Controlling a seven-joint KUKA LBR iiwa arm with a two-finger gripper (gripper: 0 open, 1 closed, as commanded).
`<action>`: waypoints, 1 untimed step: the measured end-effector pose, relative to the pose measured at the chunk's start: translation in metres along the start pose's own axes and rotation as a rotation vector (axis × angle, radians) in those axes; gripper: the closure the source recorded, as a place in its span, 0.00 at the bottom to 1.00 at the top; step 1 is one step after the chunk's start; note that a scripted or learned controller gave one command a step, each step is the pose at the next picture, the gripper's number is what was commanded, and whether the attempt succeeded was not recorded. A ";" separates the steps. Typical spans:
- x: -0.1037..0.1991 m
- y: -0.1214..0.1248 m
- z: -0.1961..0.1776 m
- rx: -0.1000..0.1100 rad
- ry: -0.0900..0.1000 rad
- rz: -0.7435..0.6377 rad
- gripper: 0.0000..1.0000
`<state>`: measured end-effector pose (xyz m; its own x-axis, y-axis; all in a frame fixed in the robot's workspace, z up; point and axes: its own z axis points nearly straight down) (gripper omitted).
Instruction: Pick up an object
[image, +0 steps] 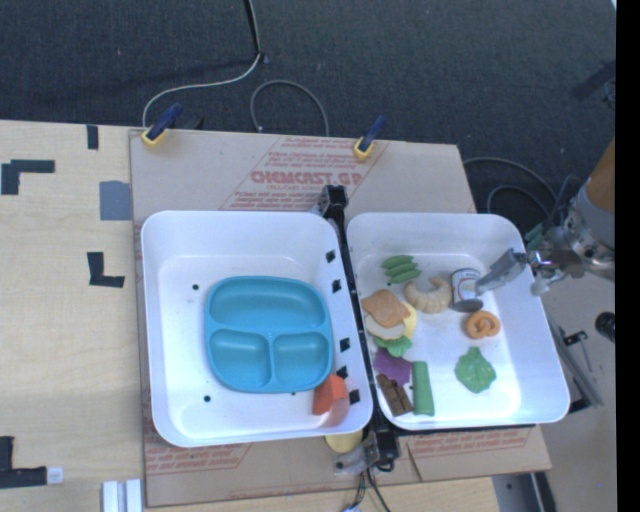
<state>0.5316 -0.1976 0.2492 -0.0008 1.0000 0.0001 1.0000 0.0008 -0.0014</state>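
Note:
The right bin (520, 405) holds several toy foods: green pods (400, 267), a cream croissant shape (430, 293), an orange spiral (482, 324), a sandwich (388, 312), a purple piece (393, 368), a green stick (422, 388) and a green leafy lump (475, 370). My gripper (466, 290) hangs over this bin, between the croissant shape and the orange spiral. Its fingers look open with nothing between them. The arm comes in over the bin's right rim.
The left bin (170, 250) carries a blue divided plate (268, 332) and an orange-red object (328, 395) at its near right corner. A black divider (345, 300) separates the bins. A yellow item (343, 440) lies just outside their near edge.

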 end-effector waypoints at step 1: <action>0.056 0.068 0.144 0.002 0.001 -0.007 0.00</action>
<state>0.5995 -0.1412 0.1046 -0.0076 1.0000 0.0013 1.0000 0.0076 -0.0035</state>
